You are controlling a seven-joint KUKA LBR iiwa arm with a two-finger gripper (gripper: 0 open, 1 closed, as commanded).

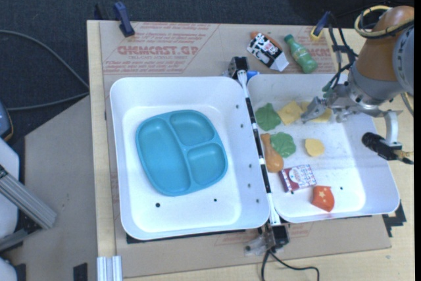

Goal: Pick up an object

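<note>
My gripper (320,108) hangs low over the back of the right bin (368,201), reaching in from the right. Just under its tip shows a bit of a yellow piece (321,118); I cannot tell if it is touched or gripped. To its left lie a yellow block (289,112) and a green leafy piece (268,116). Closer to the front are a second green piece (283,142), an orange carrot (272,154), a yellow chip (315,147), a red and white carton (298,178) and a red piece (322,198).
The left bin (125,102) holds a blue divided plate (181,151). Behind the bins, on the board, lie a black and white box (266,50) and a green bottle (300,53). Blue clamps (123,18) sit at the board's back edge.
</note>
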